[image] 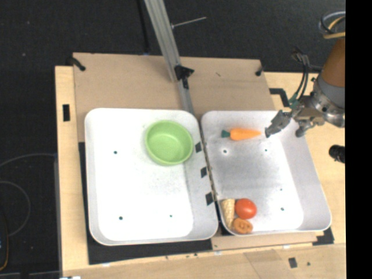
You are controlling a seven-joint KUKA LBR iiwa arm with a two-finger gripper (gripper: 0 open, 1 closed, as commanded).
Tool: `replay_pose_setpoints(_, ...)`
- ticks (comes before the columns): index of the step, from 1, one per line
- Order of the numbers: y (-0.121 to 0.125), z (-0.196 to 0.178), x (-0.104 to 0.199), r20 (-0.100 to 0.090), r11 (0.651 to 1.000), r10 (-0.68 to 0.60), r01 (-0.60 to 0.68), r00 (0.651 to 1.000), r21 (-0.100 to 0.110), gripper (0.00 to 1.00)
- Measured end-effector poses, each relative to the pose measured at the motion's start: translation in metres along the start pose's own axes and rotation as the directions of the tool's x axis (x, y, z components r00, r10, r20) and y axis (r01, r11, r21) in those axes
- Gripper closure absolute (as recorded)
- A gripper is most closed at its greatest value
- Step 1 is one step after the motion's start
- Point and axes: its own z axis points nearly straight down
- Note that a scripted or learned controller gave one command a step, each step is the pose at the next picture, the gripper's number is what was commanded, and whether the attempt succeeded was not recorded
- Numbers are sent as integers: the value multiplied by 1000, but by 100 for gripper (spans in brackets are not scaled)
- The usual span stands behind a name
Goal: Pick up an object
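End effector (289, 124) hovers at top right of right bin (302, 173), fingers spread, nothing between them. Toy carrot (244, 134) lies just beside it, near bin's top edge, green stub pointing left. Likely light, stiff, smooth plastic, may roll; best gripped across thick orange middle. Green bowl (169, 143) in left bin (116, 185).

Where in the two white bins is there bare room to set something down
Left bin: the whole floor is free apart from the green bowl near its upper right. Right bin: the middle is bare, between the carrot at the top and the tomato below. It is crowded in that bin's lower-left corner, and at its upper right, where the gripper hangs.
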Motion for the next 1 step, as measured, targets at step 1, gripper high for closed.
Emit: replay_pose_setpoints(1, 0, 0, 0, 0, 1000, 0, 0, 1000, 0, 0)
